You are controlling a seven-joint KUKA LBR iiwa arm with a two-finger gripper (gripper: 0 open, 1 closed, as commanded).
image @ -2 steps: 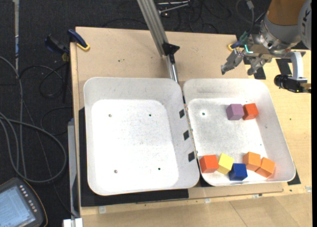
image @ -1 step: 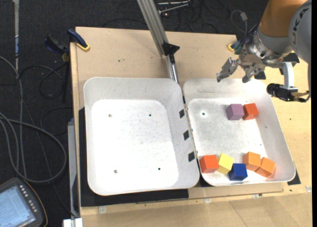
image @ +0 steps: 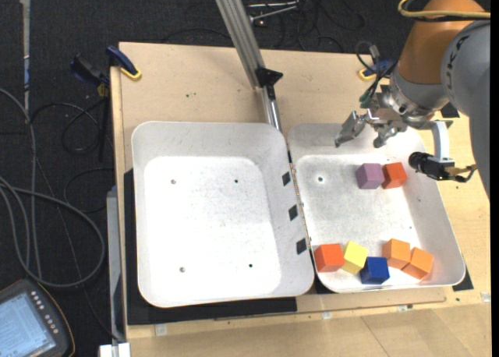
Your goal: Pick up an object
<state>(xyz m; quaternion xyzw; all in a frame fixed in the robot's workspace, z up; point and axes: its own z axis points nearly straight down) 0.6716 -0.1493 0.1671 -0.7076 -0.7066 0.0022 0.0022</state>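
My claw (image: 363, 136) hangs open above the right bin's (image: 437, 215) far edge, gripping nothing.

The purple cube (image: 369, 175) lies just below it, touching an orange cube (image: 394, 174); five more blocks (image: 374, 259) line the near edge, well apart from my fingers.
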